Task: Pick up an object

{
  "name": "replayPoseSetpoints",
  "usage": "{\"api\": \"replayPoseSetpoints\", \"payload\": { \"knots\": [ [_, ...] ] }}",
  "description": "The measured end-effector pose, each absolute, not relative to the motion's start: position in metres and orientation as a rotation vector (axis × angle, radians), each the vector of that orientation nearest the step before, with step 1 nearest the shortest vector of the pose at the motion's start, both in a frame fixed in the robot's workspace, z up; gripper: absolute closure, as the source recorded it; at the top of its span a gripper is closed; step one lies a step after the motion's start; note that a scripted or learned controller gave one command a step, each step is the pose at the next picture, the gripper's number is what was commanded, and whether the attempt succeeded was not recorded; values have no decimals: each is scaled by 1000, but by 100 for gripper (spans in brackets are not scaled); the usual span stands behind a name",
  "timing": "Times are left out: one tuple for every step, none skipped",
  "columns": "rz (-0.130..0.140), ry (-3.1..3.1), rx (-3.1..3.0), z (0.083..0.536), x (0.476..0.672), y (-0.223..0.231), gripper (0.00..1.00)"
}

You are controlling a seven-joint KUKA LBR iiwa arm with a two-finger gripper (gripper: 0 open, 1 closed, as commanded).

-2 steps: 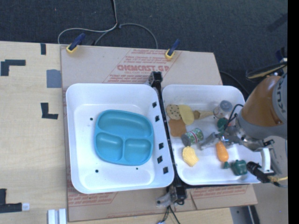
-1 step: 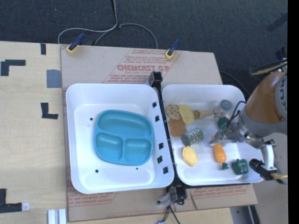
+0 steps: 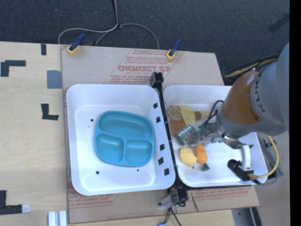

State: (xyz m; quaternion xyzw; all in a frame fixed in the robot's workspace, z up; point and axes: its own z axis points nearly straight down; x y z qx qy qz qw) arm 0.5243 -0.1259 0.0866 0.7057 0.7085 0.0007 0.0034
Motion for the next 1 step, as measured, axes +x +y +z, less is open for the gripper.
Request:
{"api": "replayPoseSetpoints", "payload": {
  "knots": [
    [11,2228,2208,190,539,-58,100]
  ]
}}
